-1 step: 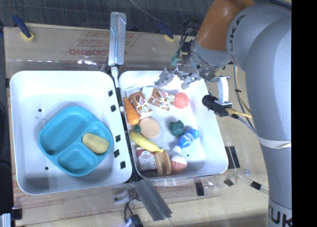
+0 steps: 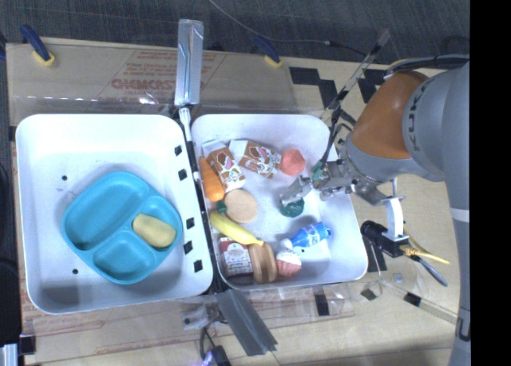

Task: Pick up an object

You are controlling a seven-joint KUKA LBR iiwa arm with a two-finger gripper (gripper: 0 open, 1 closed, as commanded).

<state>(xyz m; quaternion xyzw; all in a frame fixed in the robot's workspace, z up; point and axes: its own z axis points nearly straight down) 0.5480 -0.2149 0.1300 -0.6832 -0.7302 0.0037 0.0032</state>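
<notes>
Left bin [image 2: 32, 196]: blue divided plate [image 2: 96, 220] at centre, yellow potato-like piece [image 2: 154, 230] in its right compartment. Right bin [image 2: 263, 125]: toy food crowded along the left wall and front edge, likely dumped loose. Near the right wall, end effector [image 2: 299, 193] lowered just above a small teal object [image 2: 292, 208], probably the target; grip state impossible to tell.

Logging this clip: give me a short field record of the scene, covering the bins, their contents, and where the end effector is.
left bin: blue divided plate with a yellow potato-like item in one compartment
right bin: crowded; carrot, banana, two snack packets, pink piece, blue-and-white bottle, round tan item
end effector: over right bin, by a small teal object
grasp: none visible
</notes>
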